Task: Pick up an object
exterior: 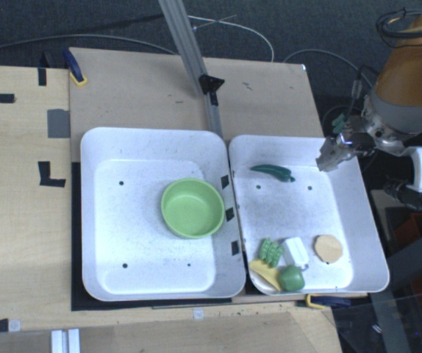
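Arm [406, 65] cut off at right edge; yellow item [265, 274] partly hidden.

Grey arm [396, 116], orange band [406, 72], seemingly black cabling.

Grey pole [185, 39] over bench [137, 94], blue clamp [73, 66], cables [233, 31]

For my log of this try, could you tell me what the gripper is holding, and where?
Nothing: the gripper hangs over the right bin's far right corner, with no object between its fingers.
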`<action>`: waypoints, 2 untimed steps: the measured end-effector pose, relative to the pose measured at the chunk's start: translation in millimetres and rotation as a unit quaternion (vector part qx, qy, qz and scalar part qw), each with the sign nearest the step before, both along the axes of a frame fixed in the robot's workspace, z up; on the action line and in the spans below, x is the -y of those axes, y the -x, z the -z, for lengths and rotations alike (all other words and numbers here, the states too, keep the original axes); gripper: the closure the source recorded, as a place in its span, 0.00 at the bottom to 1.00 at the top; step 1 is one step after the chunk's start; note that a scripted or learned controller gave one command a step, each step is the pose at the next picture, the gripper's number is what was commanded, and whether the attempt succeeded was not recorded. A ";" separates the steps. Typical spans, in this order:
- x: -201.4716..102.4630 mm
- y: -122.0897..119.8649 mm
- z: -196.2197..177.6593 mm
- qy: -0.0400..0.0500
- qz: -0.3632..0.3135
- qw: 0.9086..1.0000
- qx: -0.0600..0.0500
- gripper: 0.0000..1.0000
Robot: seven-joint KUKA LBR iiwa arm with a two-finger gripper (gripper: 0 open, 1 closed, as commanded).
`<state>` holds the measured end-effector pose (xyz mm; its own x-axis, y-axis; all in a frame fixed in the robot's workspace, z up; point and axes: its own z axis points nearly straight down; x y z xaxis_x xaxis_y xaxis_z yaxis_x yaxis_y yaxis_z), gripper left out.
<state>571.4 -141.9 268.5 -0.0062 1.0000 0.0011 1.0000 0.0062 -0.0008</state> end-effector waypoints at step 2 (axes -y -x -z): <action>-97.2 5.2 14.7 0.000 0.000 1.000 -0.001 1.00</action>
